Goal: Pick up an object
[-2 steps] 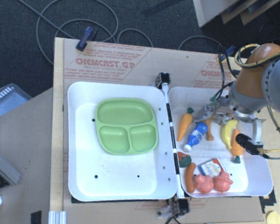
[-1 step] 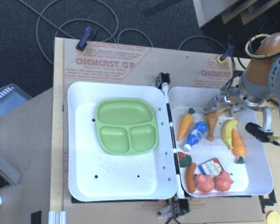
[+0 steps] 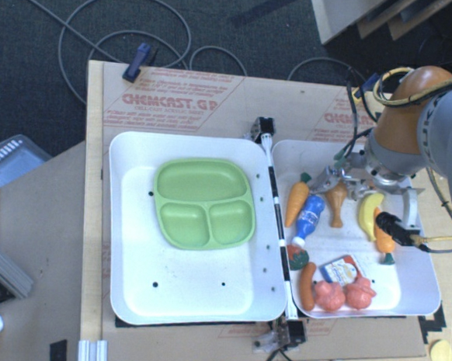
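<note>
**End effector low over the right bin's toy food**

The end effector hangs over the far part of the right bin, just above a brown drumstick; whether it is open or closed cannot be told from this angle, and nothing is visibly held. Taking the drumstick as landmark: a blue bottle lies just to its left, and a carrot beyond that. A yellow banana sits just to its right, with a small orange piece past the banana. Nearer the camera from the drumstick lie a red-and-white packet, a pink lumpy piece and a sausage. Far to the left, a green divided plate rests in the left bin on the desk.
</note>
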Action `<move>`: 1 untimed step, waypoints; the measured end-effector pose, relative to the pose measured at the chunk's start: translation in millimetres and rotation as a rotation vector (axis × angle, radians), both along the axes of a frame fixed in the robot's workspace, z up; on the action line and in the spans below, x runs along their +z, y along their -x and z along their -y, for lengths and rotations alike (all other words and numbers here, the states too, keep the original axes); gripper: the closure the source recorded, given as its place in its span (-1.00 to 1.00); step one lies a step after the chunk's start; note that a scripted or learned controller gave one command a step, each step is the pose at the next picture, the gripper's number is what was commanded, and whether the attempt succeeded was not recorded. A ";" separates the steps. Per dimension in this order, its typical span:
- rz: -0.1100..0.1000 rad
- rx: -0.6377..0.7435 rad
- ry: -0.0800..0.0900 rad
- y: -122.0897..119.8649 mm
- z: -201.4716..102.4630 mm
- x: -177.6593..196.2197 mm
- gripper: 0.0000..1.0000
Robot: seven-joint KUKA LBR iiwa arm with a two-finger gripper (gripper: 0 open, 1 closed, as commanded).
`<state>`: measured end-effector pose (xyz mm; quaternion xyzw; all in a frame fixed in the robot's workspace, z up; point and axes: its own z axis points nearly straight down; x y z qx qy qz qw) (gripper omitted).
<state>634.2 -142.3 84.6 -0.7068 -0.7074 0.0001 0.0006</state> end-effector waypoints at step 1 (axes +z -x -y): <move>0.002 0.000 0.002 -0.4 0.6 10.3 1.00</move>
